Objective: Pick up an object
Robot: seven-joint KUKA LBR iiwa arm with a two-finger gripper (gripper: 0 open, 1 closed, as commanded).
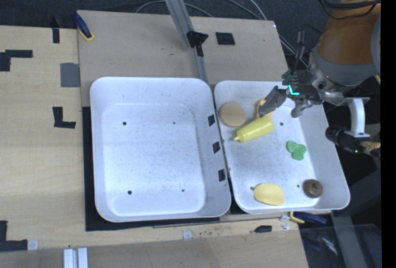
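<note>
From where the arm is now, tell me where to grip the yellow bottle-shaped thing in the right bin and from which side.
Grip the yellow bottle across its thicker middle, coming straight down from above. It lies on its side, slanted, narrow end toward the tan disc, so the fingers should close across its short width, not along it. The gripper hangs near its upper end. This is a judgement only.

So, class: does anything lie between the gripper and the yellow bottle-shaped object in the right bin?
Nothing visible does. The gripper hangs over the right bin, just up and right of the yellow bottle. The tan disc sits on the bottle's far side; the green piece lies off to the side.
</note>
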